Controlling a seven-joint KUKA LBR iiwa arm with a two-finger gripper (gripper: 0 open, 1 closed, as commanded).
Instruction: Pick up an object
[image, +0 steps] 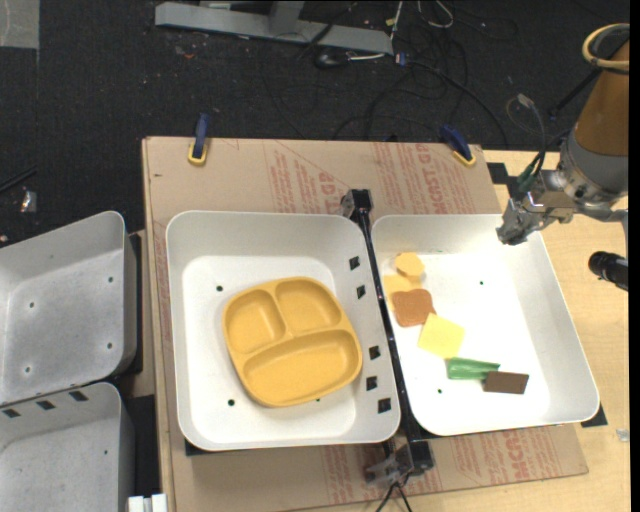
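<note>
Several small items lie in the right bin (530, 300): an orange round piece (408, 265), a brown square piece (412, 306), a yellow square piece (441, 336), a green bar (470, 369) and a dark brown bar (505, 382). My gripper (514, 229) hangs over the bin's upper right rim, well away from the items, with nothing seen between its fingers. The arm's orange band (605, 120) rises above it at the right edge.
A yellow divided plate (290, 340) fills much of the left bin (200, 260). Both bins rest on a cardboard sheet (300, 175) held by blue clamps (199, 138). Grey metal trays (60, 300) lie at the left. Cables run across the dark floor behind.
</note>
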